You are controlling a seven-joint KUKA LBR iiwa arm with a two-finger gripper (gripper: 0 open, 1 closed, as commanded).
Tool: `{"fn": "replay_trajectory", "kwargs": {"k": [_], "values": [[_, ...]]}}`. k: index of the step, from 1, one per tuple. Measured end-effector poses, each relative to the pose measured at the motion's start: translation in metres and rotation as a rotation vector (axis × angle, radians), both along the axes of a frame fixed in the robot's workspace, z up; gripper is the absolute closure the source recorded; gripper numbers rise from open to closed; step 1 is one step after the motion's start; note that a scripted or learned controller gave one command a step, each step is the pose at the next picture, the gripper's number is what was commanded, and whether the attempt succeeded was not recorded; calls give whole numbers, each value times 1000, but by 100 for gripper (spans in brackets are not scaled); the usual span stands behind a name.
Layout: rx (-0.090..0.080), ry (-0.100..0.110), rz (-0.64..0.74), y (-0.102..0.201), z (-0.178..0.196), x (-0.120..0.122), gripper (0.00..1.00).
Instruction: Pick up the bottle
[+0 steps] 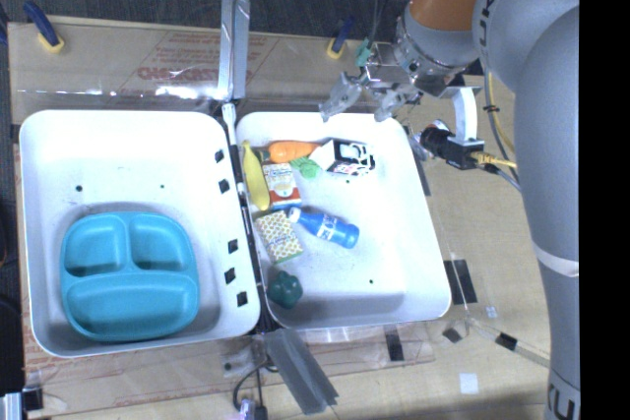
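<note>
A small blue bottle with a white cap lies on its side in the middle of the right bin. My gripper hangs above the bin's far rim, well up and back from the bottle. Its two fingers are spread apart, with nothing between them.
Around the bottle in the right bin lie a carrot, a banana, a red-and-white packet, a checkered packet, a black-and-white box and a dark green lump. The left bin holds a blue divided plate.
</note>
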State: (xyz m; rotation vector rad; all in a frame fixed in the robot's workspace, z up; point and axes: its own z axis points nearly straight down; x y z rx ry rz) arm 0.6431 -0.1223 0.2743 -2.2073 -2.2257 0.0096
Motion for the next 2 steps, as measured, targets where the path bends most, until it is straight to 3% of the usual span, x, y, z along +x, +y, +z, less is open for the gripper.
{"fn": "replay_trajectory", "kwargs": {"k": [1, 2], "values": [[-1, 0, -50, -14, -75, -108, 0], [-4, -14, -51, 23, -181, -99, 0]]}}
